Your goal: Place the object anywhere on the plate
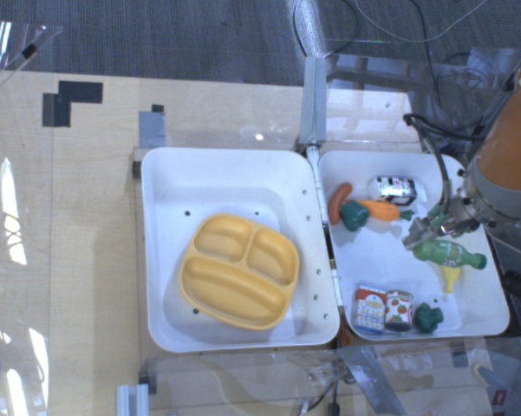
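Two bins: the plate (pixel 239 271) lies in the left one, the bottle (pixel 447 254) in the right. Gripper (pixel 435 225) hovers just above the bottle, finger state indeterminate. Step: grasping; next, lift and carry left.

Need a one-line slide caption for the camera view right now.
End effector hovers over the right bin beside a green bottle; yellow divided plate waits in the left bin.

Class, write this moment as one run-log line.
gripper: over right bin, above green bottle | plate: left bin, bare | placement: not done
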